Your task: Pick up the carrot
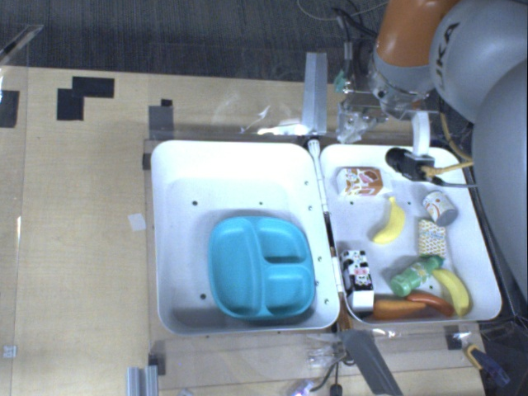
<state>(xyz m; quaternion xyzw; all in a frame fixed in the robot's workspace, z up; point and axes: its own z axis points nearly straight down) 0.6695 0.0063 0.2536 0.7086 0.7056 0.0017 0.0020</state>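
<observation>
end effector (360,124): positioned over the far rim of the right bin (488,264), near that bin's far-left corner, well apart from the carrot (407,307) – open or closed state cannot be told from the camera view, and nothing is seen held. carrot: lies flat along the near wall of the right bin, long axis roughly parallel to that wall. its left end is just beside a black-and-white carton (356,271); its right end meets the lower end of a yellow banana (453,290). a green bottle (414,275) lies tilted just behind the carrot, close to or touching it. further contents of the right bin – a second banana (390,222) near the middle, a red-and-white snack packet (360,181) toward the far-left corner, a small silver can (440,209) by the right wall, and a patterned block (431,239) just below the can. left bin (177,221): holds a blue divided plate (262,267), set toward the near side. both bins sit side by side on the counter (74,246), inner walls touching.
</observation>
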